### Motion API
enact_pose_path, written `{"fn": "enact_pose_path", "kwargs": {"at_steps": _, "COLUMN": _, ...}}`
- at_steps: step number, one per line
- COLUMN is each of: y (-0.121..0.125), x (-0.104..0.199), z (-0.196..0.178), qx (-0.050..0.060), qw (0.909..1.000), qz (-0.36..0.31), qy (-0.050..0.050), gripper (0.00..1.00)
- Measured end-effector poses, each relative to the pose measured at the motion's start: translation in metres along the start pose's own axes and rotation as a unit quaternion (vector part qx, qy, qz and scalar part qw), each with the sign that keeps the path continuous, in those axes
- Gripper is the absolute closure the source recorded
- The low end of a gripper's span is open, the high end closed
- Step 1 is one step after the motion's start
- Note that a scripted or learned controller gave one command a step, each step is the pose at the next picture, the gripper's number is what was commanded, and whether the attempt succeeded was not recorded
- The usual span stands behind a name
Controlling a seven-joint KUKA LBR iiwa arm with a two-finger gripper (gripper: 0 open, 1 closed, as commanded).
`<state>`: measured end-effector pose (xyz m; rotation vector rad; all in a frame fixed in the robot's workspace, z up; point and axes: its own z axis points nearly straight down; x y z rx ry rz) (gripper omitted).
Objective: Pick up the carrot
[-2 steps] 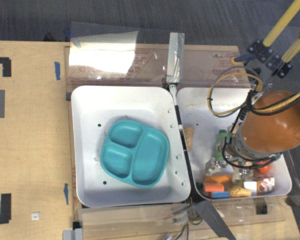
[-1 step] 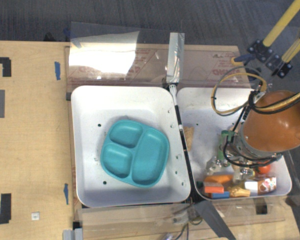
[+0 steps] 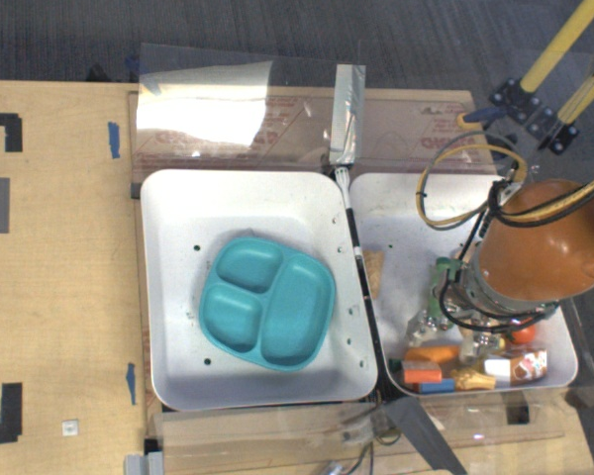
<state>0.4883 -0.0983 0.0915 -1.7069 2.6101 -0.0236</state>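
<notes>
Carrot (image 3: 435,354) sits in the right bin (image 3: 401,216), near its front edge, lying roughly flat among a cluster of small toy items. An orange-red block (image 3: 422,373) is just in front of it, a blue piece (image 3: 436,388) is at the bin's front wall, and a white piece (image 3: 497,367) and a red-and-white item (image 3: 528,365) lie further right.

Arm reaches in from the right; its orange band (image 3: 540,240) covers much of the right bin's far side. Tool (image 3: 462,327) is low over the clutter, just right of and above the carrot. Cables and wrist hardware hide the tips, so how far the tool is spread cannot be told, nor whether it touches the carrot. Nothing visibly sits between its parts.

Left bin (image 3: 178,206) holds a teal divided plate (image 3: 266,303), three compartments, roughly centred and turned at an angle. A clear plastic sheet (image 3: 208,112) lies on the counter (image 3: 49,265) behind the left bin. Yellow poles (image 3: 572,28) with black clamps show at top right.
</notes>
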Motion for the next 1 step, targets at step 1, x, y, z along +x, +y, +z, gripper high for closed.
{"fn": "enact_pose_path", "kwargs": {"at_steps": 1, "y": -0.0014, "x": -0.0018, "z": -0.0003, "qx": 0.004, "qw": 0.9675, "qz": -0.253, "qy": -0.005, "gripper": 0.00}}
